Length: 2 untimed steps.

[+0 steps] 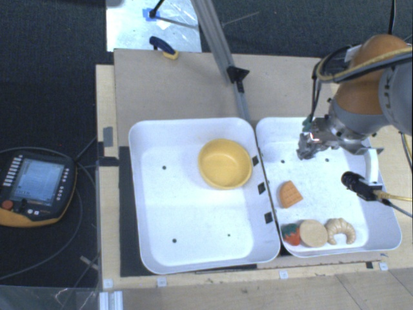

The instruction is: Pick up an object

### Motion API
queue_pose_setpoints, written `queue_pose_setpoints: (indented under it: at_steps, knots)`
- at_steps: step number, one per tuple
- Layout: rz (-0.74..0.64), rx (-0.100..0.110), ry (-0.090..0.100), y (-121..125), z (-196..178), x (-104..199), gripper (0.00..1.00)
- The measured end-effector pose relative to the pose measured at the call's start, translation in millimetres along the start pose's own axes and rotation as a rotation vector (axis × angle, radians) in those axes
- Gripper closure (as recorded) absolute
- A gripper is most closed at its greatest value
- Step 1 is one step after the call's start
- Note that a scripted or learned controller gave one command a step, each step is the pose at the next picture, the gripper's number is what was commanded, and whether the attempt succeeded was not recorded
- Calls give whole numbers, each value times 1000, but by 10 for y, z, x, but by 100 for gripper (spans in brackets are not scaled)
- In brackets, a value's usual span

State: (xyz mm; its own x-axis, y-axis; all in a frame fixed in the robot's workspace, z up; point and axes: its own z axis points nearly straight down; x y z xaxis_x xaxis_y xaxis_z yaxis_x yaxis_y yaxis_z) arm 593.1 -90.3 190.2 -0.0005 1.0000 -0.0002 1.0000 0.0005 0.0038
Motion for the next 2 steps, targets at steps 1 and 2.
queue_pose_setpoints:
  at_steps: [1,2]
  knots:
    - [0,-1,0,29,-470,-85,100]
    - [-3,2,1,-146,-539,403,100]
